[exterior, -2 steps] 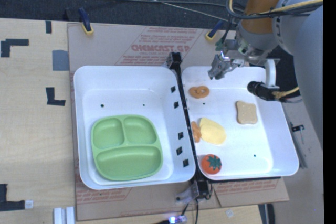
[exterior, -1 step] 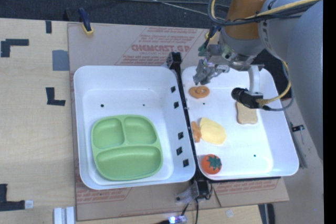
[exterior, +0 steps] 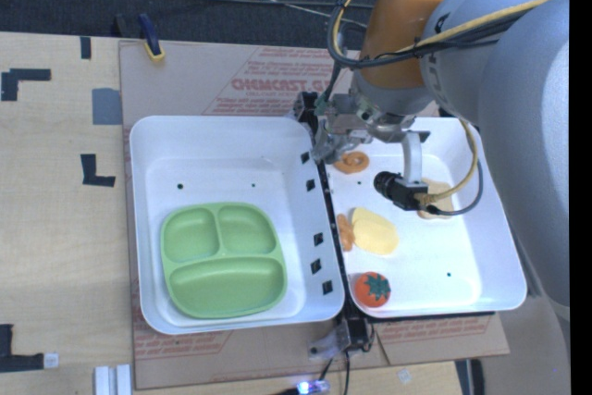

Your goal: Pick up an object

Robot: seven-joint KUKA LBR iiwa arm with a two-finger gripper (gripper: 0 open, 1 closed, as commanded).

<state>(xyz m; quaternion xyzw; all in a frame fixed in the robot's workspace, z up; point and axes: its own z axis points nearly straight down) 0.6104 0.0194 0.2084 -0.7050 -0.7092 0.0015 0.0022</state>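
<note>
The right bin [exterior: 462, 277] holds a small orange-brown ring-shaped piece [exterior: 351, 164] near its top left corner. A pale yellow object [exterior: 376, 232] lies lower down with a small orange piece [exterior: 344, 232] touching its left side. A red tomato-like object [exterior: 373, 289] with a green top sits near the front edge. A tan item [exterior: 437, 196] lies partly hidden under a black part of the arm. My gripper [exterior: 329, 141] hangs low over the bin's top left corner, just left of the ring-shaped piece and close to the wall between the bins.
The left bin [exterior: 153, 143] holds a green divided plate [exterior: 222, 259] in its front half. The arm's orange band [exterior: 407, 14] and grey body cover the right bin's back and right side. Cardboard lies under both bins, with cables at the front edge.
</note>
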